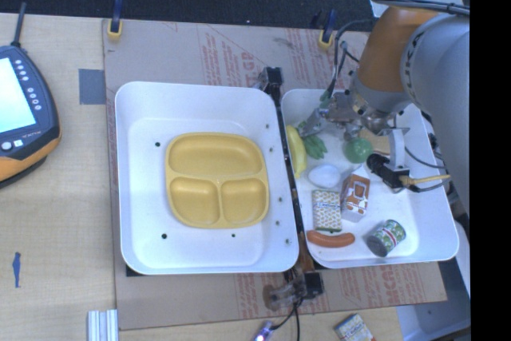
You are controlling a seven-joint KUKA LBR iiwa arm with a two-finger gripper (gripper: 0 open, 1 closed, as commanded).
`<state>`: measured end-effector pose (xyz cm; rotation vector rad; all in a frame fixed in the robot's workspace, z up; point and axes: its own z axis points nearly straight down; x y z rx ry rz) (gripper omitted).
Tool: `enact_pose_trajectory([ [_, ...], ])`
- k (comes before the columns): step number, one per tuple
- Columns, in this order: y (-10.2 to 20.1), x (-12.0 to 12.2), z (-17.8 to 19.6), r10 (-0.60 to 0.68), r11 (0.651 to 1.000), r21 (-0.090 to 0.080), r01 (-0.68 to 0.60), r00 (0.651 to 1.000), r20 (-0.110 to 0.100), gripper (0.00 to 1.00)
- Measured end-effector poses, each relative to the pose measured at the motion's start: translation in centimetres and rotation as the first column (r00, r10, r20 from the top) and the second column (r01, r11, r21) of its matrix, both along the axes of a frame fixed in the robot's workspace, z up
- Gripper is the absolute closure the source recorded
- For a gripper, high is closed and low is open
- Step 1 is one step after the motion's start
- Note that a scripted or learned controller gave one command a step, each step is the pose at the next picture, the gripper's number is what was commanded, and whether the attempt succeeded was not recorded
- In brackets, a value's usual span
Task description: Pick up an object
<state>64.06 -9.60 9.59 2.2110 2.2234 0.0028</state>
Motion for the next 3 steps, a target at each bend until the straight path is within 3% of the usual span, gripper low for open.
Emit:
enact_pose_trajectory([
  [1,-0.2,-1.7,0.0,0.0,1.0,0.0,0.0,1.0,0.001,0.0],
  [2,-0.2,-1.6,1.1,0.003,1.0,0.0,-0.003,1.0,-0.002,1.0],
  [3,-0.2,-1.6,1.1,0.004,1.0,-0.001,-0.004,1.0,-0.002,0.0],
])
